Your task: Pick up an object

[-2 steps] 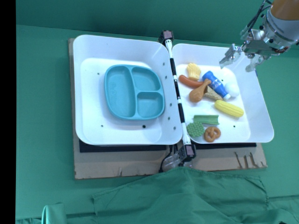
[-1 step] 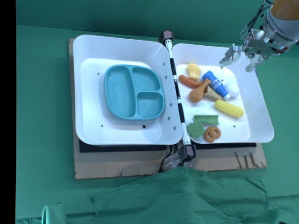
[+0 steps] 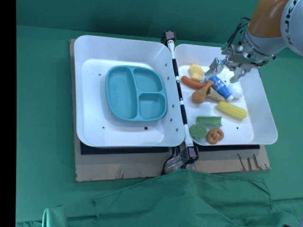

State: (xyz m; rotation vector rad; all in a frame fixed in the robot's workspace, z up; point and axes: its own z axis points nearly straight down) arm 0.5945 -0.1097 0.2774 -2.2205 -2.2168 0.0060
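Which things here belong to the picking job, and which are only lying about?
For the job:
gripper, jaws open
blue bottle under it
corn cob
sausage
drumstick
pretzel

Lying about:
teal divided plate
left bin
cardboard

Arm (image 3: 279, 13) cut off by the top and right edges; only the orange band and grey wrist show. Blue bottle (image 3: 220, 88) in the right bin (image 3: 265, 122): label too small to read, far end tucked under the gripper (image 3: 226, 73). White thing (image 3: 235, 91) just right of the bottle, partly covered, can't tell what it is. Tan piece (image 3: 214, 96) beneath the bottle, shape unclear. Green cloth (image 3: 189, 200) at the near side runs off the bottom edge and hides the near edge of the cardboard (image 3: 118, 169). Dark clamp (image 3: 176, 163) between the bins, near end blurred.
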